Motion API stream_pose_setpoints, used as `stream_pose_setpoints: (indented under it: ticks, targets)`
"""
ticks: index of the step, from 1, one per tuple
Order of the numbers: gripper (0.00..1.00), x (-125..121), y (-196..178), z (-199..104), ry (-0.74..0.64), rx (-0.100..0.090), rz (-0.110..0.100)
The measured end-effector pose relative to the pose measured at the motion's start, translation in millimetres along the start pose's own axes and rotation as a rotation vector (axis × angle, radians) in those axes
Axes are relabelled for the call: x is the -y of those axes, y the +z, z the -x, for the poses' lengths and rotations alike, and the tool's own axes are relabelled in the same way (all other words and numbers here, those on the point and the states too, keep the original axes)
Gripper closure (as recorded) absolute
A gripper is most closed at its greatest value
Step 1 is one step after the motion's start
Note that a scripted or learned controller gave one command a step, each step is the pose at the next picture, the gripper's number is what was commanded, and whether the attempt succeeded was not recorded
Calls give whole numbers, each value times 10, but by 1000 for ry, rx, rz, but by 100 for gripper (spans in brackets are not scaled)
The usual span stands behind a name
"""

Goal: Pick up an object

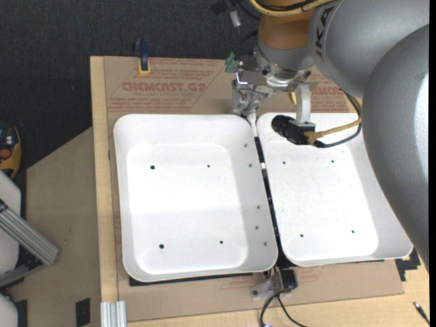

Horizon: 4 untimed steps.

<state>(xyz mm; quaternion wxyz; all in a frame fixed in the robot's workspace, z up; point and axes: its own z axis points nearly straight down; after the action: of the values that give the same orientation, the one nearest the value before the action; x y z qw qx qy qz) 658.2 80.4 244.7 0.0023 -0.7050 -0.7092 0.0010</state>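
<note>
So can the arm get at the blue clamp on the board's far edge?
Probably yes: the hand hangs fairly close by, and only bare board lies between it and the blue clamp.

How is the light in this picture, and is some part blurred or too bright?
Camera view: soft, even light, no hard shadows; the left bin is nearly washed out on its floor; the arm, close to the lens, looks large and slightly soft; the gripper is sharp.
</note>
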Motion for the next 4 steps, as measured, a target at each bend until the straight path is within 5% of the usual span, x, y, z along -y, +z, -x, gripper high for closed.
stream_pose_setpoints:
  ticks: [1,2,3,4]
  targets:
    - [100,-91,-626,315,8,3,14]
    - [100,-75,-1082,1143,14,7,13]
    - [100,-62,-222,831,4,0,-5]
    - [100,58,-517,801,5,2,8]
